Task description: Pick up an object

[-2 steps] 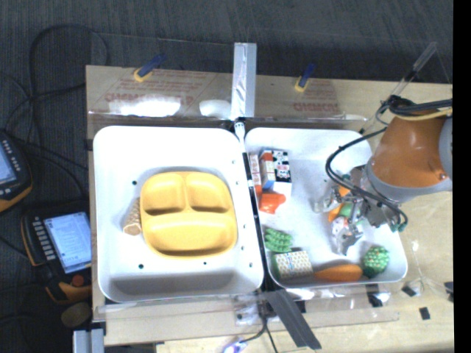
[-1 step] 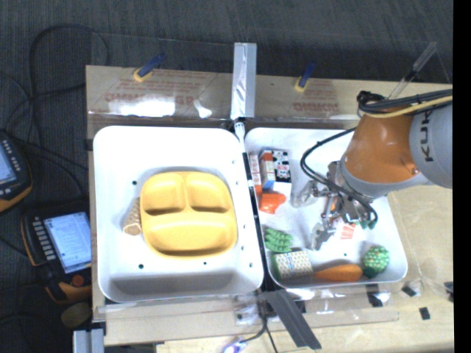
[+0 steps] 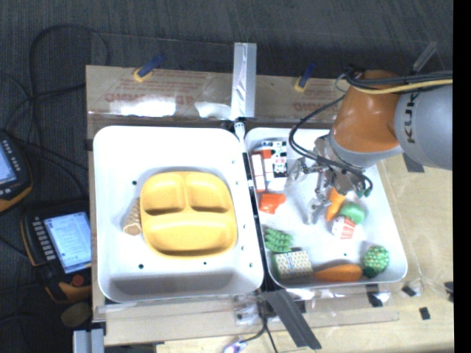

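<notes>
White letters "KU" show on the grey arm (image 3: pixel 430 127) at the right edge of the picture. In the right bin (image 3: pixel 394 234), a small orange carrot toy (image 3: pixel 335 201) lies tilted, touching a green and white toy (image 3: pixel 352 213). The gripper (image 3: pixel 321 206) points down just left of the carrot, its fingers a little apart and gripping nothing.

Small toys scattered in right bin (image 3: pixel 394 234): orange carrot (image 3: pixel 337 273) lying flat near front edge, bumpy green ball (image 3: pixel 376 259) at its right, checkered block (image 3: pixel 292 262) at its left, maybe green leafy toy (image 3: pixel 277 239) just behind.
</notes>
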Controlling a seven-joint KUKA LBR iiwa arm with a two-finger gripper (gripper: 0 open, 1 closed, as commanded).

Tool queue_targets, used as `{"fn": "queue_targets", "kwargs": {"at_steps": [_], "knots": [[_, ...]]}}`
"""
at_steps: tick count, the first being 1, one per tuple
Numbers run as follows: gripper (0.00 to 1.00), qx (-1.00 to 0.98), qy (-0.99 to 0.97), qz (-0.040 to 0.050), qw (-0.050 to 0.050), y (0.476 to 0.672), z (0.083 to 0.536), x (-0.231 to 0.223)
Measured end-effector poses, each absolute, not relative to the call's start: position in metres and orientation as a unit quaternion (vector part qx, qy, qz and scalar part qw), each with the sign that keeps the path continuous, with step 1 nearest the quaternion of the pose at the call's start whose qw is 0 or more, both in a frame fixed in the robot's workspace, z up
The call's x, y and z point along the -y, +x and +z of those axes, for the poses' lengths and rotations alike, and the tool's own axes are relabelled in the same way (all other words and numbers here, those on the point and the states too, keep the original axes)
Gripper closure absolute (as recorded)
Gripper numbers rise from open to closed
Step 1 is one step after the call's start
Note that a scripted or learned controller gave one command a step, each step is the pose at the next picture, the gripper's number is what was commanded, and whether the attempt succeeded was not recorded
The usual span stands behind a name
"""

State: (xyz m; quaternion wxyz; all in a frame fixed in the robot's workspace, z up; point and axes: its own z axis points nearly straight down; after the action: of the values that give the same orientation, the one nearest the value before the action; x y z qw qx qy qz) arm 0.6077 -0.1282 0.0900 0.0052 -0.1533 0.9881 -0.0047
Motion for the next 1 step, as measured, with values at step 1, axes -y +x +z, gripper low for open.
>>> {"fn": "queue_targets", "kwargs": {"at_steps": [1], "knots": [[1.0,-0.988,-0.152,-0.0043,0.009,0.6096,0.1014,0.1272]]}}
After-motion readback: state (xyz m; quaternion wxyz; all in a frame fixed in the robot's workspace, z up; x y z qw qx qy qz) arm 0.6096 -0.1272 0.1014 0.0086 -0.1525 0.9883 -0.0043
